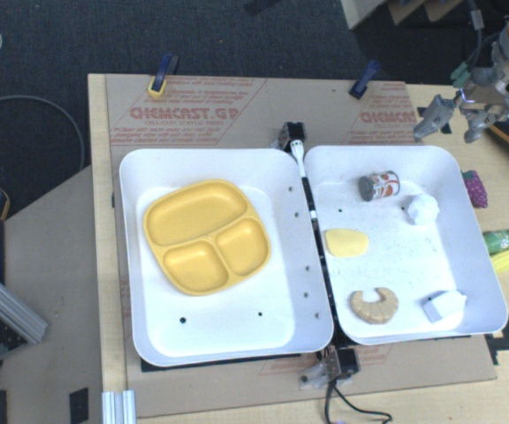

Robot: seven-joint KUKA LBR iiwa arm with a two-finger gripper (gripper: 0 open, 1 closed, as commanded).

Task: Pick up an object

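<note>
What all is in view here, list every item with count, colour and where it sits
bins: two, white, side by side on the bench
divided tray: one, yellow, left bin
can: one, red and white, on its side, right bin top
white lump: one, right of the can
yellow piece: one, right bin left side
croissant: one, tan, right bin bottom
white block: one, right bin bottom right
clamps: two, bench's far edge
gripper: one, grey, open, above right bin's far corner

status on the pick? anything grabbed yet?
Done: nothing lifted. The can, yellow piece, croissant and two white lumps all lie in the right bin.
In hand: nothing; the gripper hangs open above the bin's far right corner.
Left: descend, close on one object, lift.
</note>
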